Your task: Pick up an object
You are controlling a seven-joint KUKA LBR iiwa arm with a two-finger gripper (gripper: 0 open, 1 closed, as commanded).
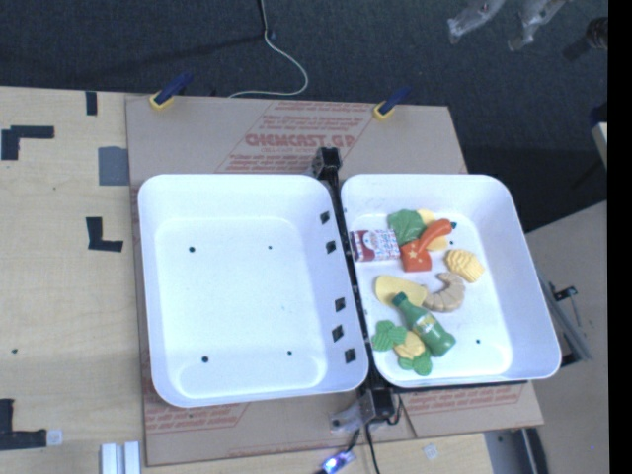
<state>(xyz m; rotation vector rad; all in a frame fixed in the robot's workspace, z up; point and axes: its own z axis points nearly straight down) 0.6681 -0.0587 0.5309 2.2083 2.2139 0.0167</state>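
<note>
Hand [506, 18] waits at the upper right of the frame, open and holding nothing. Your green bottle [425, 326] lies low in the right bin [513, 265]. It looks light, hard, slippery. Grab its middle.

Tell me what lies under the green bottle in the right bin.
The green bottle lies across a yellow piece and touches a green leafy toy. Whatever sits directly beneath its body is covered.

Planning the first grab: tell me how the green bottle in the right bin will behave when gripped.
The green bottle lies on its side, rounded, so it may roll or slip. It looks like small toy plastic, probably light and stiff. Touching neighbours may shift with it.
</note>
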